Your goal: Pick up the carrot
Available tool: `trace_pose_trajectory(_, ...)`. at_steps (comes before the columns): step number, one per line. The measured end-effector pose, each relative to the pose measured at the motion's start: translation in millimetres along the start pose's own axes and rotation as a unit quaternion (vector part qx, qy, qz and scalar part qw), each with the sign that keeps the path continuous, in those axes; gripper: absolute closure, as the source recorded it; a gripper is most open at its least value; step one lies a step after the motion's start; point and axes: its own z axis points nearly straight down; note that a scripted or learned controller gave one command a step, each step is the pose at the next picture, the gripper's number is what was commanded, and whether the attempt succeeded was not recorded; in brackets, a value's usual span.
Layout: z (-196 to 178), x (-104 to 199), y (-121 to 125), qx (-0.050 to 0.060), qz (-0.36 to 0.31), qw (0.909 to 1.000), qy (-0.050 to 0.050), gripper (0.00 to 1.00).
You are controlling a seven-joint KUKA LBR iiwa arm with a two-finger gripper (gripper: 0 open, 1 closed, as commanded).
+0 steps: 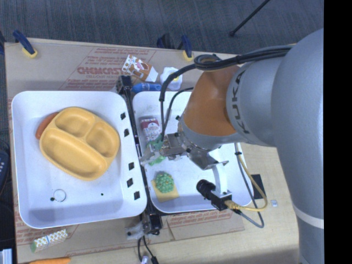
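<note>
Nearest the camera, a small wrapped packet (49,239) lies on the counter (268,166) just in front of the left bin (71,216). Next door, at the front of the right bin (187,205), a green knobbly item (163,181) sits on a yellow block (166,194).

Just behind that, the tool (168,149) hangs low over the right bin's left side, with a bit of green stuff (156,147) right beside it. It's tucked under the arm (220,109), so I honestly can't tell if it's wide or narrow, and I can't see anything held in it. A red-and-white packet (149,128) lies a little further back.

The carrot (43,126) is my best guess for the orange sliver poking out at the left edge of the yellow divided plate (80,142) in the left bin. That's well apart from the tool, and in the other bin entirely.

So the step in hand is really just getting over there. I'd lift clear of the wall between the bins first, then come down at the plate's left side. The plate seems to cover most of the carrot, so only the exposed end is grabbable. Line the tool up across that end and go in close to the bin floor without clipping the plate rim.

Furthest back there's a blue clamp (25,43) on the counter's far edge.
</note>
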Motion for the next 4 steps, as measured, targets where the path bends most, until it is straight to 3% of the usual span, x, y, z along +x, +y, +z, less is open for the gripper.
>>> trace_pose_trajectory(1,0,-44,-24,0.0,-0.044,0.999,0.0,0.0)
trace_pose_trajectory(2,0,46,-14,0.0,-0.182,0.9832,0.0,0.0)
trace_pose_trajectory(3,-1,-36,57,-0.002,-0.363,0.932,-0.002,0.0)
trace_pose_trajectory(4,0,14,15,0.0,-0.461,0.8876,-0.001,0.0)
